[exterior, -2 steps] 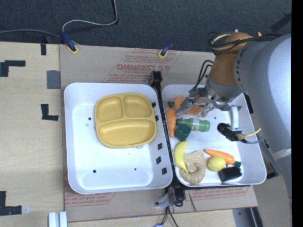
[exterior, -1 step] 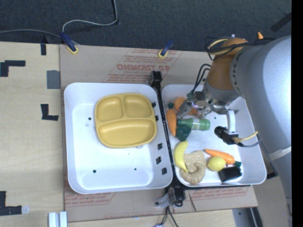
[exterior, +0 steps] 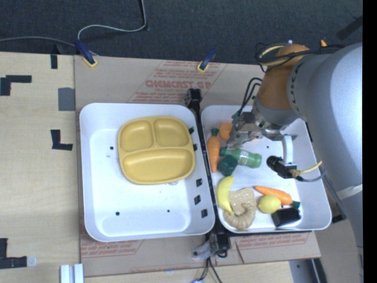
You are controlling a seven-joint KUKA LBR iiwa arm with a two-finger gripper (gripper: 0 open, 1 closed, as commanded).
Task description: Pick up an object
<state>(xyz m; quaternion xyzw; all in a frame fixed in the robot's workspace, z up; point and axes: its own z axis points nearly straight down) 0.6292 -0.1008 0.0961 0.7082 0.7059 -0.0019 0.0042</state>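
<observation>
Fingers hidden from this angle, so no telling whether spread or closed. Gripper (exterior: pixel 238 135) low over the right bin (exterior: pixel 315 184), hanging at its upper left among the toys. Directly below and just beside: a green bottle (exterior: pixel 238 159), smooth plastic, long axis running left to right, probably the nearest candidate. To the left, touching the bin wall, an upright-lying orange carrot (exterior: pixel 212 151), glossy and tapered. Farther down: a curved yellow banana (exterior: pixel 224 194), a beige knobbly pastry (exterior: pixel 241 208), a round lemon (exterior: pixel 268 203), a second carrot (exterior: pixel 273 193) lying slantwise. In the left bin (exterior: pixel 100 211), well apart, a yellow divided plate (exterior: pixel 156 149), matte, three compartments.
</observation>
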